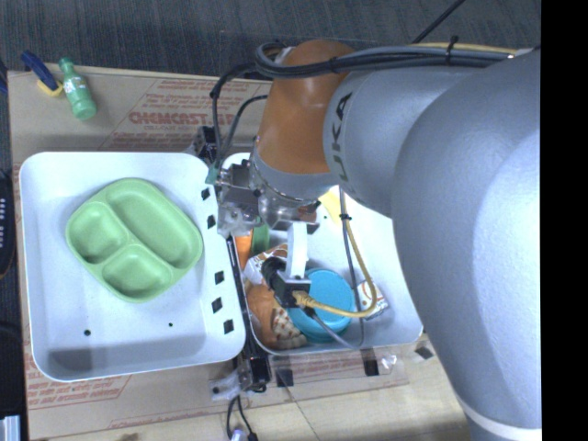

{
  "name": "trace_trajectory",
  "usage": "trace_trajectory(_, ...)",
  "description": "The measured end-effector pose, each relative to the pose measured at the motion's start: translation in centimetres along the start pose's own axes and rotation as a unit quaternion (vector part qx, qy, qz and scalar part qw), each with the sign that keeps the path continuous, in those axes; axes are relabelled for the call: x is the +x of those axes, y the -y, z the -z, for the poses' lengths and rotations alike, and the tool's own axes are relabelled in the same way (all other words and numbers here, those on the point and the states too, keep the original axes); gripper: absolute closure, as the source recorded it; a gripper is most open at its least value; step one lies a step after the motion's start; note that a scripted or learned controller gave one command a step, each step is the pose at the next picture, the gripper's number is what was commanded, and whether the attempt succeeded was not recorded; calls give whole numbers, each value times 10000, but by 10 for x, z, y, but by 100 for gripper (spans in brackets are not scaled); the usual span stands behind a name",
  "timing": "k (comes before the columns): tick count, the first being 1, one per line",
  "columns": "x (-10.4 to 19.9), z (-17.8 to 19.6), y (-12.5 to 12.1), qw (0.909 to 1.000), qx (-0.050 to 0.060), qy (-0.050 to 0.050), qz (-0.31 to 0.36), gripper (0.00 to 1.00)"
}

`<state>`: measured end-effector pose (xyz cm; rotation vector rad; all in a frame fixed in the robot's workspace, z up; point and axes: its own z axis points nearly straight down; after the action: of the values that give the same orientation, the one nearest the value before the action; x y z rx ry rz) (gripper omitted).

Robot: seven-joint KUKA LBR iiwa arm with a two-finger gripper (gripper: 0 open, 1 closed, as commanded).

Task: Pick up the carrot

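Arm reaching low into the right bin, gripper at the bin's left wall – grip state impossible to tell, carrot just beneath it, green divided plate in the left bin

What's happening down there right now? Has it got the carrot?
Gripper low in the right white bin, fingers hidden. Orange carrot beside it, hold unconfirmed. Blue round bowl and brown shell-like piece crowd close.

bench: cardboard-covered | 2 white bins side by side | green bottle upper left
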<state>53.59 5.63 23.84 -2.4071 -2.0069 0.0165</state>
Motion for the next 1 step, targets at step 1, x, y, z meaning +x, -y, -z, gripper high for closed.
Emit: trace_trajectory(1,-59,43,51,9960,4,10,-896,100)
